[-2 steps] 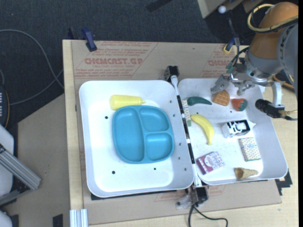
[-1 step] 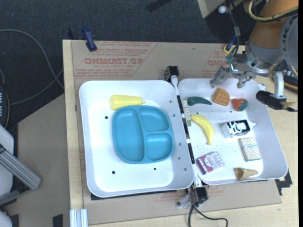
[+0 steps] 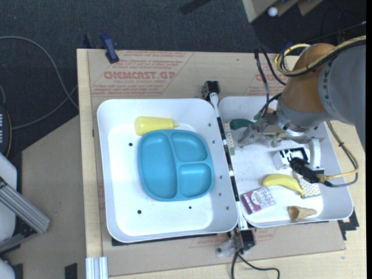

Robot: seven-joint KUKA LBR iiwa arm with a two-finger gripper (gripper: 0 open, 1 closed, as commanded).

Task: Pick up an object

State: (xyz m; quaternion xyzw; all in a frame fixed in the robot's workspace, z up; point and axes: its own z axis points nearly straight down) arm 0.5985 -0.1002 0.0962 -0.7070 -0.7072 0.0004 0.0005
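White bins sit side by side. In the left bin [image 3: 116, 156] lie a blue divided plate [image 3: 174, 164] and a yellow bottle [image 3: 154, 124]. The gripper [image 3: 256, 133] hangs over the right bin [image 3: 337, 205], upper part; whether it is clenched I cannot tell. Lower down lie a banana [image 3: 283, 182], a maroon packet [image 3: 258, 200] and a tan wedge [image 3: 302, 213].

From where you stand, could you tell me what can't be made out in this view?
- Gripper: small and partly under the arm; its state is unclear.
- Green object: partly behind the gripper; can't be identified.
- Packet: label too small to read.
- Right bin: far side covered by the arm.
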